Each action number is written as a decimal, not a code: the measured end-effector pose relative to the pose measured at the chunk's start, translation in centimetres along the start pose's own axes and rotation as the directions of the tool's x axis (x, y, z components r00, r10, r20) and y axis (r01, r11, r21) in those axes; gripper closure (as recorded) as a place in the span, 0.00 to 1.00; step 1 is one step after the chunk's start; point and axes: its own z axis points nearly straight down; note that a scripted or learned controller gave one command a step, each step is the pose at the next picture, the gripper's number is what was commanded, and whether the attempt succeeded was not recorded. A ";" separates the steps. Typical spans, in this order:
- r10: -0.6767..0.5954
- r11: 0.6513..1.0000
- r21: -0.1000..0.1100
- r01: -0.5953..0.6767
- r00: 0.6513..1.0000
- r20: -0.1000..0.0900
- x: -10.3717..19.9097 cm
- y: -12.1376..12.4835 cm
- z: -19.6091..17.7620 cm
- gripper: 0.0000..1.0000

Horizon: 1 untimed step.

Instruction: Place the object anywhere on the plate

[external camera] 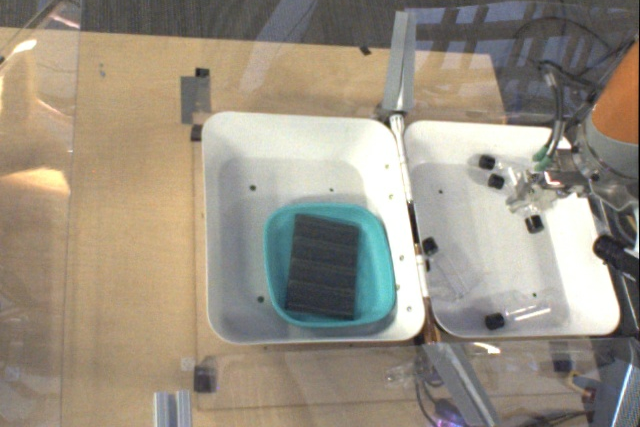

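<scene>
A teal square plate [378, 260] sits in the left white bin [230, 215], toward its front. A dark grey ribbed block [323, 265] lies flat on the plate, roughly centred and a little tilted. My gripper [520, 190] hangs over the right white bin [470, 275], near its back right part and well away from the plate. The grey arm with its orange band [615, 105] comes in from the right edge. Nothing can be seen in the gripper.
Small black pieces [493, 321] sit around the right bin's rim and floor, and a clear strip [530, 313] lies near its front. A metal bar [400, 65] stands behind the seam between the bins. Wooden bench top [110, 215] extends to the left.
</scene>
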 end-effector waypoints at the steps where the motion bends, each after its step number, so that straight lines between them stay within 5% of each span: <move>1: -0.030 1.000 0.005 0.030 1.000 -0.002 8.7 -2.9 2.2 1.00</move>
